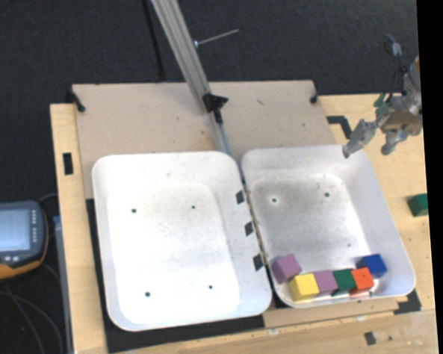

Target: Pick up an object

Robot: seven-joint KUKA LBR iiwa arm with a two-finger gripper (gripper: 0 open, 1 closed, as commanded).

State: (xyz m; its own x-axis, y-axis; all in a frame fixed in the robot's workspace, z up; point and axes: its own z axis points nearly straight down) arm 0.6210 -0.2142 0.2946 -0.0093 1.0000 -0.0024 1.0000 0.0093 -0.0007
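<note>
The end effector (373, 139) hangs over the far right corner of the right bin (371, 178), its two fingers spread apart with nothing between them. The blocks lie well apart from it, clustered along the bin's near edge: a purple block (287, 266) and a yellow block (304, 286) to the left, then a second purple block (326, 281), a green block (344, 280), an orange block (362, 279) and a blue block (372, 264). The left bin (112, 216) sits beside it on the table (66, 137).
</note>
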